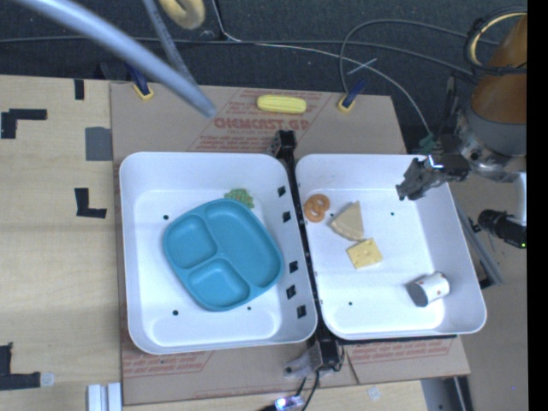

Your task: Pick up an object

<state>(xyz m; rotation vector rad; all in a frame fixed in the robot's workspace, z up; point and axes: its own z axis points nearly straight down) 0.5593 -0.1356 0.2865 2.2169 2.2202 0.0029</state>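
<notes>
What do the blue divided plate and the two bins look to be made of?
Blue divided plate: likely molded plastic, smooth, uniform color, soft sheen on its ridges. Left bin and right bin: probably thin formed plastic, glossy white, with rounded corners and rims.

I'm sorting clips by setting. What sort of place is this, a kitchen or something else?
Probably a robotics lab bench, not a kitchen: two white bins clipped side by side on cardboard, toy food such as a cheese wedge, and a robot gripper with loose cables.
</notes>
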